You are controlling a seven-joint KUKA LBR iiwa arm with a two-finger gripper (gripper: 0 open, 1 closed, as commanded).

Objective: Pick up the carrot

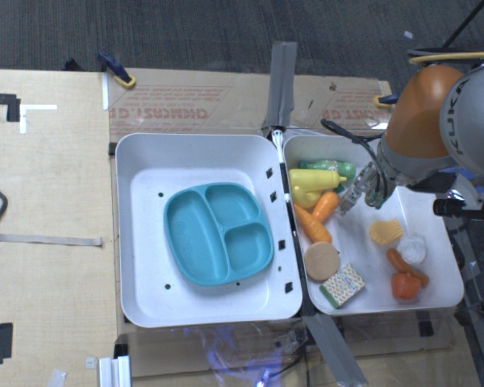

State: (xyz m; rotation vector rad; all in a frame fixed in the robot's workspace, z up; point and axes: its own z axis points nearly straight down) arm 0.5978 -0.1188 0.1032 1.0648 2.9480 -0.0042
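Orange carrot in the right bin, the gripper just to its right.

Orange and short, the carrot (pixel 325 206) lies tilted in the left part of the right bin (pixel 436 301), under a yellow bottle-shaped toy (pixel 315 178) and touching a longer orange piece (pixel 313 224) that runs toward the lower right. The gripper (pixel 356 193) hangs just beside the carrot on its right, at the end of the grey arm with the orange band (pixel 423 115) coming from the right edge of the frame. It does not hold the carrot; whether it is apart or together I cannot tell. Below the carrot are a round tan disc (pixel 322 260) and a checkered block (pixel 343 285). In the left bin (pixel 137 240), a blue divided tray (pixel 219 234) lies in the centre.
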